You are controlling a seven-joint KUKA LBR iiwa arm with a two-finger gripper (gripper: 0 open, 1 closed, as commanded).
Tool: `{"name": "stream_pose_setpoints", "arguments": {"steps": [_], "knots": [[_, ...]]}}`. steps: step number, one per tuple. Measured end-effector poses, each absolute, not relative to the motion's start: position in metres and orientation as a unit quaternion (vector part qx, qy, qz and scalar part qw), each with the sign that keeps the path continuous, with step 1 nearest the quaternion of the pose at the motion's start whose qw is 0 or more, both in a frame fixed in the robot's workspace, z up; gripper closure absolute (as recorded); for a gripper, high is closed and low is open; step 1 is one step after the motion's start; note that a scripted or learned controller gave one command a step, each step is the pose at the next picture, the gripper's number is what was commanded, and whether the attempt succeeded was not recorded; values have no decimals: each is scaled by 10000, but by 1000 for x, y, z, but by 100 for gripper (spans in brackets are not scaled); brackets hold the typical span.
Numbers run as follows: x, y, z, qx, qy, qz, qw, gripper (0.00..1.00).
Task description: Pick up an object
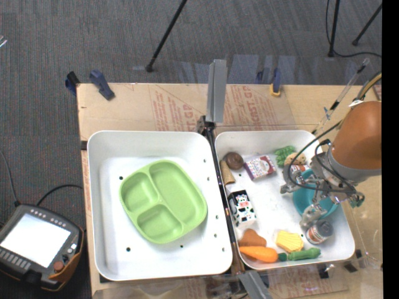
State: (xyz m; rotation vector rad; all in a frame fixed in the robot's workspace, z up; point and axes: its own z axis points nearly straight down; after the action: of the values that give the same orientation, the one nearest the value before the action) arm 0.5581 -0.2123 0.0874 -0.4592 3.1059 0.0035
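The gripper (315, 199) hangs low over the right side of the right bin (274, 136), reaching in from the right under the orange band (360, 136) of the arm. Its metal parts and cables cover a teal bowl (305, 199), and I cannot tell from this angle how the gripper is set or whether anything is caught in it. Just below it lies a small can (320, 232) with a red and white end, close to the bin's right wall.

Along the near edge of the right bin sit a yellow corn piece (288, 240), a green pea pod (303, 253), an orange carrot (259, 253) and a brown bread-like piece (252, 237), all close together. Nearer the middle stands a small black and white milk carton (242, 207). Toward the far left corner lie a brown round mushroom-like thing (234, 161), a tan cylinder (228, 172) just beside the bin wall, and a purple and white packet (260, 167). A leafy green thing (285, 153) rests near the far wall, just left of the gripper.

The left bin (100, 167) holds a light green divided plate (163, 200) with three compartments, lying flat and turned at a slant.

Both bins rest on a cardboard-covered bench (156, 104). A handheld control pad (38, 243) sits on the floor to the left.
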Motion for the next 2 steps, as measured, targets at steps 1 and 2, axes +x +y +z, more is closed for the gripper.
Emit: {"name": "stream_pose_setpoints", "arguments": {"steps": [1,2], "knots": [[537,-209,87,-1764,9843,13,0,0],[513,-206,88,-2186,9758,21,14,0]]}}
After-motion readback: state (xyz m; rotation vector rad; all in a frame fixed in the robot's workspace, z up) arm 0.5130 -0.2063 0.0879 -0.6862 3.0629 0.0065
